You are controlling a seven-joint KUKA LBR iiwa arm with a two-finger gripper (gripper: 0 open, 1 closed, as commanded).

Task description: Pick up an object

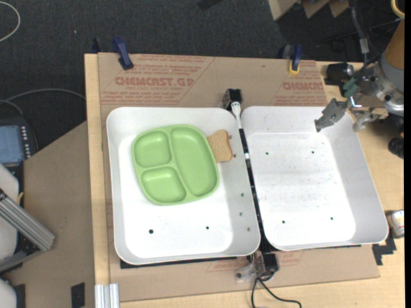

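Hovering at the right bin's [359,172] far right rim, the gripper [331,115] leaves its fingers' state unreadable; a green plate [174,164] and a tan biscuit [221,146] fill the left bin [180,236].

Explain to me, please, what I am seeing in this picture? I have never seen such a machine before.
One camera, fixed above a bench, looks down at a slant. Two shallow white trays sit side by side: the left bin and the right bin. In the left bin lies a green divided plate, and a small tan piece like a cracker touches its right edge. The robot arm reaches in from the right; its gripper hangs over the right bin's far corner. Nothing is seen held. The program's aim is to pick up an object.
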